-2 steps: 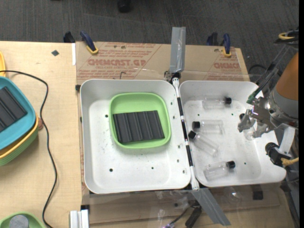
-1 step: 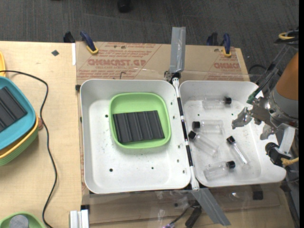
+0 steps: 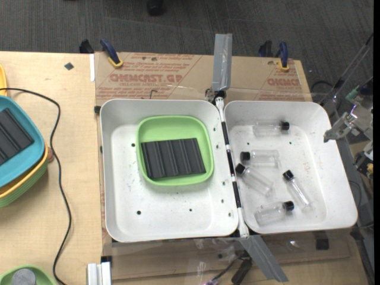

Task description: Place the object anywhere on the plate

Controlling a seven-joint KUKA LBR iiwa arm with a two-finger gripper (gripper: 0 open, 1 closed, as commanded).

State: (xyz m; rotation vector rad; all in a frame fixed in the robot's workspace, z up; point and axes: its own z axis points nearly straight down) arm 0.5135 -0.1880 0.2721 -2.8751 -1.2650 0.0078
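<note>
Two shallow white bins sit side by side on the counter (image 3: 47,218), the left bin (image 3: 119,218) and the right bin (image 3: 320,218) meeting along a central seam. A square light-green plastic plate (image 3: 173,129) rests flat in the upper middle of the left bin, and a dark grey ribbed rectangular mat (image 3: 173,158) lies on its floor, covering most of it. Five small clear plastic vials with black caps lie scattered in the right bin: one vial near the top (image 3: 270,127), one at the middle (image 3: 260,157) with its cap toward the seam, one just below it (image 3: 252,178) lying at a slant, one toward the right (image 3: 297,187), and one near the bottom edge (image 3: 273,211). All five are on their sides, none touching the plate, which is well apart from them across the seam. At the far right edge, beside the right bin's upper corner, a grey part of the robot's end (image 3: 339,128) shows, but whether its gripping parts are spread or closed cannot be told, and nothing can be seen held there.
</note>
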